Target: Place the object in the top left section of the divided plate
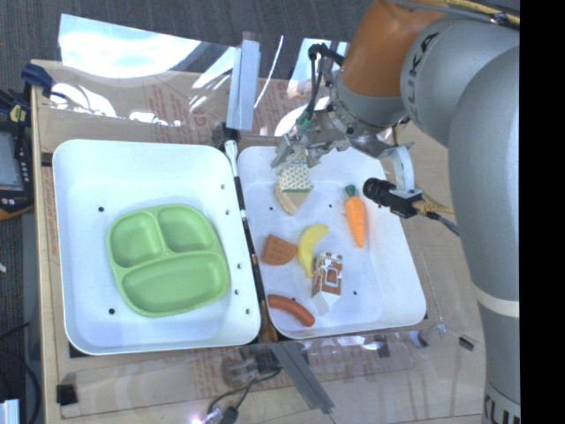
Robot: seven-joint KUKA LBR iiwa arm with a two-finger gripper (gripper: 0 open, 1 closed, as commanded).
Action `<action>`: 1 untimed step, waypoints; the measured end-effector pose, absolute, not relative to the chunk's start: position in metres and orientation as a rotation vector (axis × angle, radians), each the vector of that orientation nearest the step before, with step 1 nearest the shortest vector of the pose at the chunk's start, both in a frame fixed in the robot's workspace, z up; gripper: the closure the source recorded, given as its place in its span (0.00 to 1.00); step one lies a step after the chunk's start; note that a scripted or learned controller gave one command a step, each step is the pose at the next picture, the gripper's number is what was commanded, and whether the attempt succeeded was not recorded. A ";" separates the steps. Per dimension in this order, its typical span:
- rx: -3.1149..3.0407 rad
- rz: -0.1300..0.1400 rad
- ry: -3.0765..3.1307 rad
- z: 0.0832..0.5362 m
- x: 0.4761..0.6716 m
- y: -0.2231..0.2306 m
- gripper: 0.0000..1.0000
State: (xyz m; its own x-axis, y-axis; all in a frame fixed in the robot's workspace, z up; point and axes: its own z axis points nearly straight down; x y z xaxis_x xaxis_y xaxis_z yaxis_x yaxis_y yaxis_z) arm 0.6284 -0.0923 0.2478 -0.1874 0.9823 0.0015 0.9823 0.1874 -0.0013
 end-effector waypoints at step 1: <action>-1.757 0.005 -2.599 0.245 0.588 -0.034 1.00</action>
